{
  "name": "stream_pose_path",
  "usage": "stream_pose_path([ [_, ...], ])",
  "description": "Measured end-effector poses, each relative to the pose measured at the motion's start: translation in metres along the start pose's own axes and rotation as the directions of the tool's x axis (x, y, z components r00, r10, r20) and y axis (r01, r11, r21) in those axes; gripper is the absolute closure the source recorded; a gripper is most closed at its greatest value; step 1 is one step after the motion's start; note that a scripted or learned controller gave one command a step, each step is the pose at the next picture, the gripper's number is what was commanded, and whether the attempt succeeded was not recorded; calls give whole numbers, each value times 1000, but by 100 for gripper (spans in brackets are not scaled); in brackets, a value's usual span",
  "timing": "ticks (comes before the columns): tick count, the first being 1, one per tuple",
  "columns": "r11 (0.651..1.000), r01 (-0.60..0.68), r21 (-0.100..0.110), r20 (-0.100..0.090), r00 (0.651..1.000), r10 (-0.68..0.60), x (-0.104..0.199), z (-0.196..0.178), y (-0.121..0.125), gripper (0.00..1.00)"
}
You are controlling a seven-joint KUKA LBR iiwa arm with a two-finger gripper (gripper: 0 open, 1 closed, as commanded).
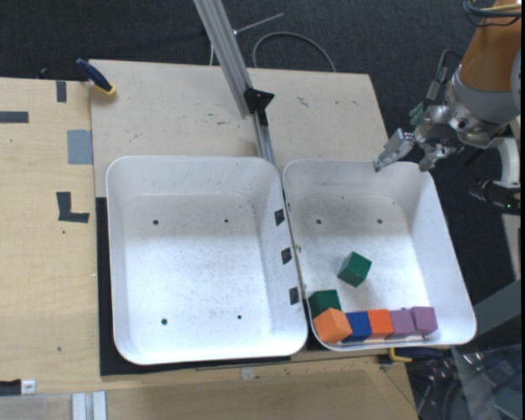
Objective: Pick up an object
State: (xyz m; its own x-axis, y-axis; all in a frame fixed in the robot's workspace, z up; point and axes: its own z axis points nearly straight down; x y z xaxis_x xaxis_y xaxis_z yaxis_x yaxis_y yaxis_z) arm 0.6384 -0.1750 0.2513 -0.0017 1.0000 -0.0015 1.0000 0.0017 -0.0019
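Observation:
A dark green cube (355, 268) lies alone in the middle of the right bin (433, 226). Along that bin's front wall sits a row of small blocks: another green cube (325, 302), an orange block (333, 325), a blue one (359, 324), a second orange one (381, 322) and two purple ones (414, 320). My gripper (404, 152) hangs above the right bin's far right corner, well away from the blocks, with its fingers spread and nothing between them.
The left bin (122, 234) stands next to the right one. A slanted metal pole (230, 55) crosses the back of the bench to the bins' shared edge. A blue and yellow tool (96, 76) lies at the far left.

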Motion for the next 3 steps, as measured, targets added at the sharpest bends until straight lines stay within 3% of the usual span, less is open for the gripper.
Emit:
stream_pose_path([
  [1, 1000, 0, -11, 2, 1000, 0, -20, -293, -43, 0],
  [2, 1000, 0, -4, -1, 1000, 0, 4, -292, -89, 0],
  [3, 1000, 0, -3, 1, 1000, 0, 4, -302, -87, 100],
])
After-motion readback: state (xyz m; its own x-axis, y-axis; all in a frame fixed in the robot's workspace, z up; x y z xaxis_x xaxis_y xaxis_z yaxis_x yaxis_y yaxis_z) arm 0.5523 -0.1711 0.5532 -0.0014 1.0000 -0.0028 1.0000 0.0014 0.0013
